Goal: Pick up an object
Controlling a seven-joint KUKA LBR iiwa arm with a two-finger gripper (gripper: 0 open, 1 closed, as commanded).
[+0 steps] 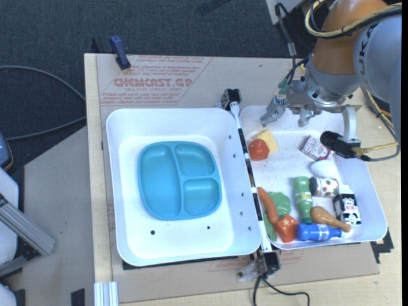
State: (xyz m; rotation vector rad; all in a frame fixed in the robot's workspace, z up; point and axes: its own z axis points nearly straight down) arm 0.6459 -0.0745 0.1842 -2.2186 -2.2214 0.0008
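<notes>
Gripper [288,109] hangs spread and empty over the right bin [376,203] at its 11 o'clock rim, nearest target the red tomato [258,149] by the yellow block [269,140]: risk of clipping the rim or nudging both.

Bins: left bin [121,171] and right bin [373,203] both smooth white plastic, slight sheen. Divided tray [180,180] smooth light-blue plastic, semi-matt. Bench top [95,171] pale wood, matt, with a printed cardboard sheet [153,81] (brown, dull). Toy food: tomato [258,149] and green bottle [302,197] glossy plastic. Arm's orange band [347,27] smooth, shiny; gripper [288,110] looks like dull grey metal
</notes>
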